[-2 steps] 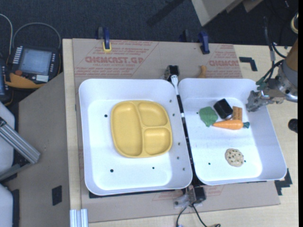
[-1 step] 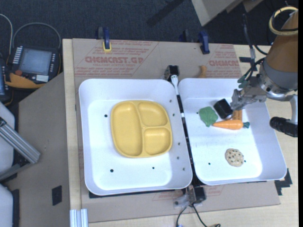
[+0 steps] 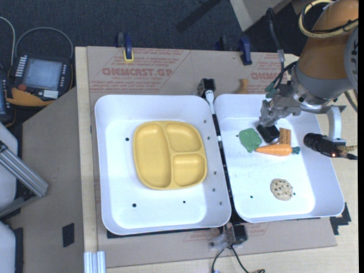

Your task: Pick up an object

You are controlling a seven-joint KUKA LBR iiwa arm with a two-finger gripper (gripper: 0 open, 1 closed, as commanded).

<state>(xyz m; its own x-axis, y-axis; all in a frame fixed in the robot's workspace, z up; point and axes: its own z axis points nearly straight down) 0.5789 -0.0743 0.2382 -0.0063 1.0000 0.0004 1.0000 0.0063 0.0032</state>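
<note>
Gripper [image 3: 268, 131] hovers low by the green piece [image 3: 249, 139] and carrot [image 3: 274, 149], finger state unclear, so centre on one target before closing.

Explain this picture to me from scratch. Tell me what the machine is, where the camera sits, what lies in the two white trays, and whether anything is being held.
The grey and orange machine on the right is a robot arm. Its gripper, the part with two jaws for grasping, is lowered into the right bin. The one camera is fixed above the bench and looks down at a slant.

The left bin holds a yellow divided plate. In the right bin lie a green toy piece, a toy carrot, a small brown item just behind the carrot, and a cookie nearer the front.

The gripper sits right by the green piece and carrot, but whether it grips anything cannot be told from here.
</note>
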